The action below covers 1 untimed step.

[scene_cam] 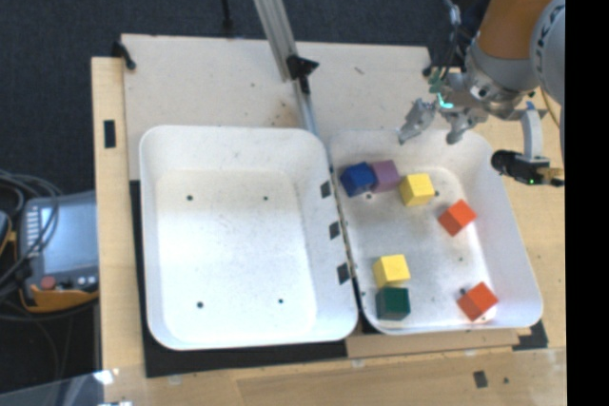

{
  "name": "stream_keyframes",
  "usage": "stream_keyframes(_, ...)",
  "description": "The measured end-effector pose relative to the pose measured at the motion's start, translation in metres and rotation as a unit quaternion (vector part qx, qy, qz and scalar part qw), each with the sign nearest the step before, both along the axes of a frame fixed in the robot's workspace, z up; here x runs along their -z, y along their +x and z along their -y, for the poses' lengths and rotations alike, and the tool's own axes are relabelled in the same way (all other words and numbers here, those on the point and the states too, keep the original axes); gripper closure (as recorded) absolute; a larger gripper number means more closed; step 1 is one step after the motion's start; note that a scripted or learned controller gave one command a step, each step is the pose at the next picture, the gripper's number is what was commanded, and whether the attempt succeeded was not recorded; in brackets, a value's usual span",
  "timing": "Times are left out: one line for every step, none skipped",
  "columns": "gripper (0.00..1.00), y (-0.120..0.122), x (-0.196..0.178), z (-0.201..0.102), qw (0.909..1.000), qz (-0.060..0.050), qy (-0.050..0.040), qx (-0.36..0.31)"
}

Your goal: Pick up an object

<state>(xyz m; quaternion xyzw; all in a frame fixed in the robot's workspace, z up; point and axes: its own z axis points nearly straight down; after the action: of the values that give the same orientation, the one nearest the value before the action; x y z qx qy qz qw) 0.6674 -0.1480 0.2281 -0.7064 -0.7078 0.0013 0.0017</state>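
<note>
Seen from above at a slant: the hand [436, 123] hanging over the far rim of the right bin [509, 242], fingers spread apart, nothing between them. One finger [415, 123] toward the left bin [238, 143], the other finger [458, 128] toward the arm's side. Grey arm [519, 24] with orange band reaching in from the right.

Just below the hand, inside the right bin, a row of three cubes: blue cube [358, 178] farthest out to the left of the hand, purple cube [385, 174] touching it, yellow cube [417, 189] just beside, nearly straight under the hand. No long axis on any of them, being cubes; all turned a little against the bin walls, so corners point toward the rim rather than flat sides.

Further from the hand, toward the arm's side, an orange cube [457, 217], standing apart, clearly rotated, one corner pointing back toward the hand. Well apart from the hand, at the near end of the bin: a second yellow cube [391, 269] with a green cube [392, 302] touching it just behind, and a second orange cube [477, 300] near the corner on the arm's side.

Both bins resting side by side on the counter [190, 71]. A slanted metal post [271, 5] rising from the counter left of the hand.
</note>
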Motion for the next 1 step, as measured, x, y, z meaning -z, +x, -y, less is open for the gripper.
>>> stream_keyframes(0.0, 0.0008, -0.0031, 0.0007, 1.0, 0.002, -0.0016, -0.001)
